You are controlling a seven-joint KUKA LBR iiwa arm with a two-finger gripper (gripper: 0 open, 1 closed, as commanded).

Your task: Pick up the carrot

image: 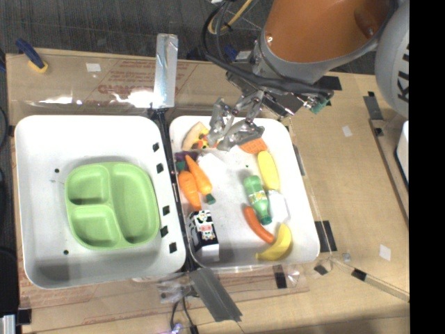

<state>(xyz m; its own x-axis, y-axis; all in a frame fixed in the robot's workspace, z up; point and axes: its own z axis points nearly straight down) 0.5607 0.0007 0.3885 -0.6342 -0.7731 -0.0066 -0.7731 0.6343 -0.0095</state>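
Camera view: looks down at a slant on a bench with two white bins side by side.
Arm: grey with a big orange band, comes in from the upper right and hangs over the top of the right bin.
Left bin: holds a green divided plate.
Right bin: holds the toy food.
Gripper: metal fingers point down at the bin's top edge, spread apart, with nothing between them.
Carrot: lies by the left wall of the right bin, below and left of the gripper, apart from it.
Other food: a yellow corn, a green bottle, a banana near the lower corner.
Small carton: black and white, at the lower left of the right bin.
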